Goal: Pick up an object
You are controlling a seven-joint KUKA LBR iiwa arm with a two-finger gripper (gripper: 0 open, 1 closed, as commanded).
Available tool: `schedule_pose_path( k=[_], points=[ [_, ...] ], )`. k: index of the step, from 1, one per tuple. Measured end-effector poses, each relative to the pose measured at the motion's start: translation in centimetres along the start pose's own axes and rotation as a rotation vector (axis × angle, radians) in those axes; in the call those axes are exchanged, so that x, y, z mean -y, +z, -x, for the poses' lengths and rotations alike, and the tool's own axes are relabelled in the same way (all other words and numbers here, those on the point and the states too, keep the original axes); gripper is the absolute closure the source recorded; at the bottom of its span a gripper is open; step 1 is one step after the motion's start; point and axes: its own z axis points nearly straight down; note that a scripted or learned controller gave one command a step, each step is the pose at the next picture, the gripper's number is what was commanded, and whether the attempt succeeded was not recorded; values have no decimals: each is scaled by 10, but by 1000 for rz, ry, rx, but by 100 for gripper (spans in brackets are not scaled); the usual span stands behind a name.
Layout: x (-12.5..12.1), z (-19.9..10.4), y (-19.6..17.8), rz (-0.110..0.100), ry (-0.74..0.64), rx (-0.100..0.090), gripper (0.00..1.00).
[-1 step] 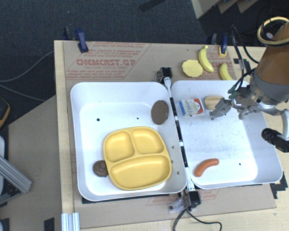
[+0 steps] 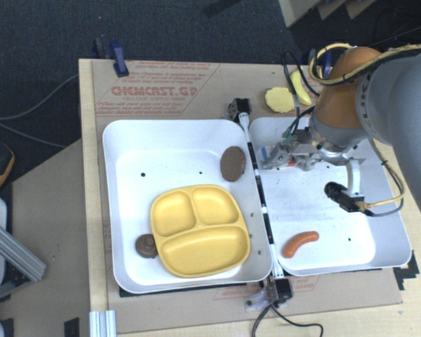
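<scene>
Objects to pick from are spread over both bins, and we take them by size after the arm. We see the grey arm [image 2: 396,97] entering from the right, its orange band [image 2: 344,90] above the wrist, reaching down over the far end of the right bin [image 2: 386,255]. Its gripper [image 2: 284,154] hangs low near that bin's far left corner, close to the divider between the bins; whether it is wide, narrow or holding anything we cannot tell, as the wrist hides the tip. The left bin [image 2: 119,188] holds the largest object, a yellow sectioned plate [image 2: 198,229] with three compartments, lying flat toward the near side. Beyond it, close to the bin's right wall, we see a flat brown oval piece [image 2: 232,163], well apart from the plate. A smaller brown round piece [image 2: 146,246] lies just beside the plate's left edge, possibly touching it. In the right bin an orange sausage-shaped object [image 2: 299,243] lies near the near left corner, well apart from the gripper. A yellow lump [image 2: 281,100] sits on the bench beyond the right bin.
</scene>
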Motion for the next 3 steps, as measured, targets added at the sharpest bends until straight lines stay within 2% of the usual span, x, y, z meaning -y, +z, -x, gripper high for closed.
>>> schedule_pose_path(
  k=[1, 2, 3],
  points=[
    [-49, 26, -8, 2, 0, 4, 0],
    [-48, 31, -9, 5, 2, 3, 0],
    [-50, 30, -21, 11, 0, 4, 100]
  ],
)
